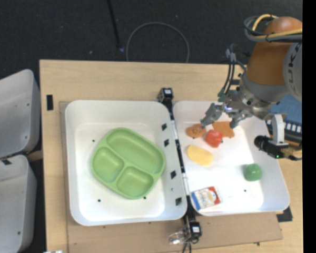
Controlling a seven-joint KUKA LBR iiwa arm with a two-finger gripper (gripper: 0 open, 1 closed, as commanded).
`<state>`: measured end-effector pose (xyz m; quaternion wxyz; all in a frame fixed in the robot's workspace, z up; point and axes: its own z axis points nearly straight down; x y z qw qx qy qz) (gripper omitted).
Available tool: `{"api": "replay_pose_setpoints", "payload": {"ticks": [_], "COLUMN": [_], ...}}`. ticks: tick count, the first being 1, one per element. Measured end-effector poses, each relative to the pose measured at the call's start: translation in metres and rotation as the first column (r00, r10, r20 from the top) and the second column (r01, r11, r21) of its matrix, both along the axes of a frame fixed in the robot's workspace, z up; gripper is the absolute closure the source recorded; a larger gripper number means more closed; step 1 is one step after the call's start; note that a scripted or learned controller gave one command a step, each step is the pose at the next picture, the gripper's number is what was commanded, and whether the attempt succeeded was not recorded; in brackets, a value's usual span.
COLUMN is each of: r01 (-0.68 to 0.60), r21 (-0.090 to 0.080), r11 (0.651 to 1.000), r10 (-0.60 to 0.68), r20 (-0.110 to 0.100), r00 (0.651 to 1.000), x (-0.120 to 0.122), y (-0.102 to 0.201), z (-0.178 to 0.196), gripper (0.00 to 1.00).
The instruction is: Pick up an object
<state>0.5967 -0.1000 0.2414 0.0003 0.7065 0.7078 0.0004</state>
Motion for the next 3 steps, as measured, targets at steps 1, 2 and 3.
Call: {"api": "replay_pose_setpoints", "payload": {"ticks": [1, 2, 3], "r01": [0.003, 0.003, 0.005], "r21": [-0.002, -0.002, -0.002], "r11": [1.0, 1.0, 1.0], "r10": [-0.003, -0.003, -0.005], "r20": [-0.006, -0.005, -0.003], "r00": [1.0, 1.0, 1.0], "x": [0.001, -0.009, -0.01], "y": [-0.005, -0.008, -0.01], "z": [-0.063, -0.116, -0.142], "gripper": [0.0, 0.0, 0.0]}}
